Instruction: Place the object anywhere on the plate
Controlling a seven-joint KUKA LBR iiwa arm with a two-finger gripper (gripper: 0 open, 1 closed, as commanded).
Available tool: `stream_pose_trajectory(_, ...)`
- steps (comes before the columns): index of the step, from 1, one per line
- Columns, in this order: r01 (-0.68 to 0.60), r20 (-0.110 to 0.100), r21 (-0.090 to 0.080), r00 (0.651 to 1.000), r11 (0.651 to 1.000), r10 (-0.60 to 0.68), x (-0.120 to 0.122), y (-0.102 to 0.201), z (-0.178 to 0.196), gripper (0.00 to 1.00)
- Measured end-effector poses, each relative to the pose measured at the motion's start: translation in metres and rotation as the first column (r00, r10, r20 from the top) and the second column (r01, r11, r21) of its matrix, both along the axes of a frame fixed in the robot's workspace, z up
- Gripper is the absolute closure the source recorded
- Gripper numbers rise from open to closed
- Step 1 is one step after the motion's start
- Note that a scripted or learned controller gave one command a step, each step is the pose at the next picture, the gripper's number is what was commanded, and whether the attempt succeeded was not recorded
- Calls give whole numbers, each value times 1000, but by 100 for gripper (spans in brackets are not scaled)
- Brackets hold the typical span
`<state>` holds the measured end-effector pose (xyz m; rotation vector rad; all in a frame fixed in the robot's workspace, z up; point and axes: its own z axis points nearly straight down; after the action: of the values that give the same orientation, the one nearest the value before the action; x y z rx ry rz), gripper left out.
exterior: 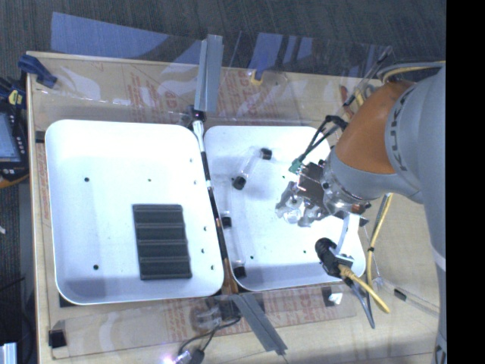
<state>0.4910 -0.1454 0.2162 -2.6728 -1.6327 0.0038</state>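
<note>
A dark ribbed rectangular plate lies flat in the left white bin, toward its front right. In the right white bin lies a small see-through object with two black ends, near the back left. My gripper hangs over the middle right of the right bin, a short way to the right of and nearer than that object, apart from it. Nothing shows in the gripper.
A metal divider bar runs back from the gap between the bins. Small black knobs sit along the right bin's left wall. The grey arm with its orange band covers the right bin's far right corner.
</note>
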Motion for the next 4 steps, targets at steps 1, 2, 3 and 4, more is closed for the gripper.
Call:
stream_pose_trajectory(1, -7, 3, -4, 1000, 1000, 7, 28, 136, 32, 100)
stream_pose_trajectory(2, 3, 0, -7, 1000, 1000, -3, -16, 156, -26, 100)
stream_pose_trajectory(3, -381, 5, -6, 924, 924, 381, 5, 203, -25, 100)
stream_pose_trajectory(4, 113, 1, -7, 994, 994, -113, 44, 239, -26, 100)
